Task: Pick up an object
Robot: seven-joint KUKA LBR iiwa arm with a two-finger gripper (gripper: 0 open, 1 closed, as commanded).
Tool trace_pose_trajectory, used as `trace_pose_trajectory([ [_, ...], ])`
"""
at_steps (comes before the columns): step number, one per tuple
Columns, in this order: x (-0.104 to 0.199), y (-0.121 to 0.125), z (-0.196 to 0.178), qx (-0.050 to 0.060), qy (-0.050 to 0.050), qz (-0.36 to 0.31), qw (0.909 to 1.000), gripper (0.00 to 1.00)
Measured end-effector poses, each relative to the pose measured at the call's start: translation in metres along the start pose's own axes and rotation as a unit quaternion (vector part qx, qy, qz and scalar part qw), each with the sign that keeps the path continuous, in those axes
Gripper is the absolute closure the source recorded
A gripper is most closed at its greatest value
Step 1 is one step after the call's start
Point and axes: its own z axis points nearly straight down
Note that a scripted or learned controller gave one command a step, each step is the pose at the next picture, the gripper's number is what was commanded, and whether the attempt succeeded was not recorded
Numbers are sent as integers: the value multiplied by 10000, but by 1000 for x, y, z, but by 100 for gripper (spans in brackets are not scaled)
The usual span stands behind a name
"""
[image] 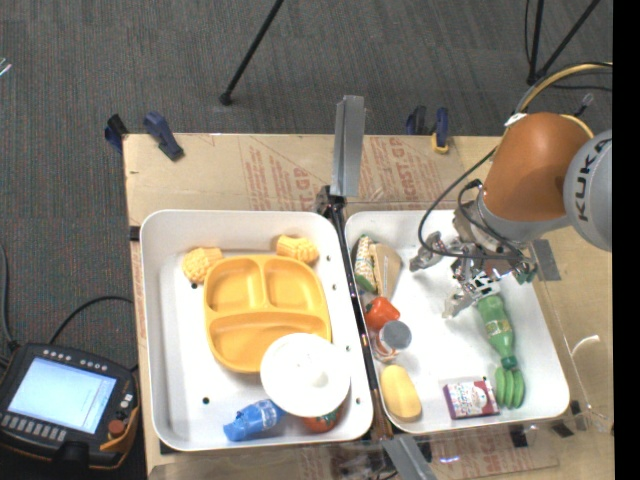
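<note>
My gripper (441,282) hangs over the middle of the right bin (430,230), below the orange wrist band. It is open: one finger (425,260) points left and the other (456,305) points down-left, with bare bin floor between them. A green bottle (496,325) lies just right of the lower finger, apart from it. Left of the gripper, along the bin's left wall, lie a corn cob (365,259), a tan wedge (389,267), a red piece (380,313) and a small can (395,337). Nothing is held.
At the front of the right bin are a yellow oval (401,392), a pink box (470,398) and a green bunch (511,384). The left bin (165,318) holds a yellow divided plate (262,303), a white lid (304,374), a blue item (252,420) and two yellow pieces.
</note>
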Motion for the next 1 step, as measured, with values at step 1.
trace_pose_trajectory([
  [1,113,23,-4,43,-62,257,9996,0],
])
